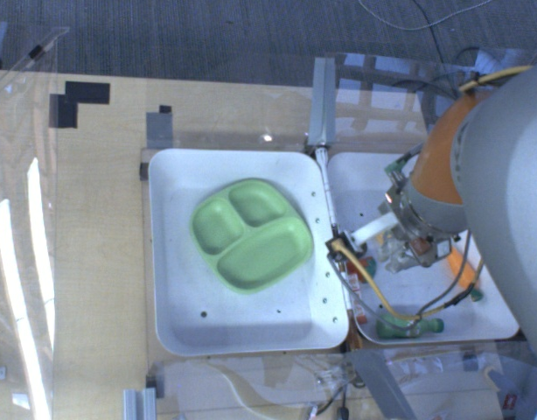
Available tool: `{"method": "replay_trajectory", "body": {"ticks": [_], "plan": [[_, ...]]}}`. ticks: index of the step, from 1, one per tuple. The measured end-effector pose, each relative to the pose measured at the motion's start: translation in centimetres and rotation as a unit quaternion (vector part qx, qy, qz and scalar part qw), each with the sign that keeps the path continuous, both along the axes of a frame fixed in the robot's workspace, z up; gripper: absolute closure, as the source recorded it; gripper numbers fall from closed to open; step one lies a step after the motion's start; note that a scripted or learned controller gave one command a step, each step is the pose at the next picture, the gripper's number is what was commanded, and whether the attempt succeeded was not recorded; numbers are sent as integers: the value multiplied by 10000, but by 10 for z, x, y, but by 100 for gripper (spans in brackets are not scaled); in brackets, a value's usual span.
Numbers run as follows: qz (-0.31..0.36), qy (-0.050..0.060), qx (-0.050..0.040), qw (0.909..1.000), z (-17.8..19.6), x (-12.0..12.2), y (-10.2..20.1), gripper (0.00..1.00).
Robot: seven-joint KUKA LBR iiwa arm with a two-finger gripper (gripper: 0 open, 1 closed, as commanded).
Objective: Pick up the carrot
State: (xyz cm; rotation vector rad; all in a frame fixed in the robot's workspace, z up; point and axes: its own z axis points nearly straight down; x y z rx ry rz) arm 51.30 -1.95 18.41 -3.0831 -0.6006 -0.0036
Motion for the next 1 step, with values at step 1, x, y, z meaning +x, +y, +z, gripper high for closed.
{"method": "replay_trajectory", "body": {"ticks": [1], "plan": [[50, -17, 1, 10000, 11, 2, 1, 100]]}}
